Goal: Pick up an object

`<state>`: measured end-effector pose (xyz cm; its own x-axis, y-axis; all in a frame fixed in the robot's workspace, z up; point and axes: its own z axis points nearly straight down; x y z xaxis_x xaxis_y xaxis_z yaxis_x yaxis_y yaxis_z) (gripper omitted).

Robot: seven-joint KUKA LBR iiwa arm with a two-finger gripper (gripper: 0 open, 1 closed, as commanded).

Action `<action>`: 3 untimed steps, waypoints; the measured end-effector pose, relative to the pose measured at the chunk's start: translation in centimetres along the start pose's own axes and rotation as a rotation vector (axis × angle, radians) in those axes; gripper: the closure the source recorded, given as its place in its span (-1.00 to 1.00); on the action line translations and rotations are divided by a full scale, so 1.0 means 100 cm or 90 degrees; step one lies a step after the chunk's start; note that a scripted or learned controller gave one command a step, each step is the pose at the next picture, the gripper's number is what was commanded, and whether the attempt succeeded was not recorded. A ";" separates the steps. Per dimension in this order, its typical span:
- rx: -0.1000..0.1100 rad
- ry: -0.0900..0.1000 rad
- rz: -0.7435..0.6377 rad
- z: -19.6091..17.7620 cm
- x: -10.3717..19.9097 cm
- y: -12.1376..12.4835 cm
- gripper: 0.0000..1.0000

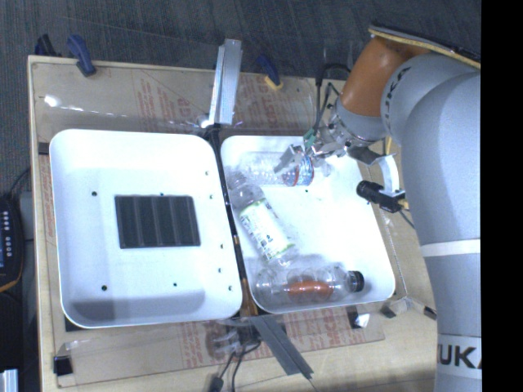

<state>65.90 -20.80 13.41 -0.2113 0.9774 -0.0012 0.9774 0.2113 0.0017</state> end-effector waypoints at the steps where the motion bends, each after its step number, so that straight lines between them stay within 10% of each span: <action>1: -0.003 -0.002 0.044 0.030 0.007 -0.040 -1.00; 2: 0.027 0.009 -0.035 0.032 -0.005 -0.014 -1.00; 3: 0.024 0.008 -0.077 0.020 -0.006 -0.014 -1.00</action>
<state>64.67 -21.69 11.42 -0.3271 0.9449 0.0128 0.9442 0.3274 -0.0357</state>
